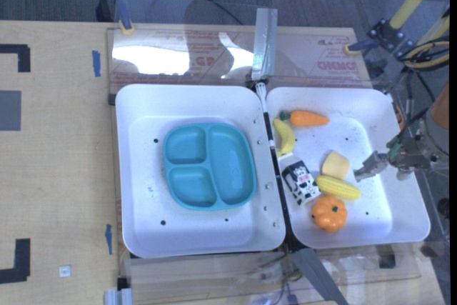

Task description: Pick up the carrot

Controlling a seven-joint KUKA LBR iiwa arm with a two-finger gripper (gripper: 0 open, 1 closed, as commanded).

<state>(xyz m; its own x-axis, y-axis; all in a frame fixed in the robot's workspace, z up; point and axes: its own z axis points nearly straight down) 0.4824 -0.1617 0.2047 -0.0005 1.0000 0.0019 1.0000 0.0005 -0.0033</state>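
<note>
Carrot (308, 118) lies at far end of right bin (410, 221), green top pointing left, nothing on top of it. Banana (284, 137) just near-left of it, against bin's left wall. Nearer: pale yellow block (335, 165), corn cob (338, 188), black-and-white cow toy (301, 182), small orange pumpkin (329, 213), all bunched mid-bin. Gripper (371, 166) hovers at right side, near block and corn, well apart from carrot, nothing between fingers; open or clenched, cannot tell. Left bin (136, 175) holds blue divided plate (210, 165).
</note>
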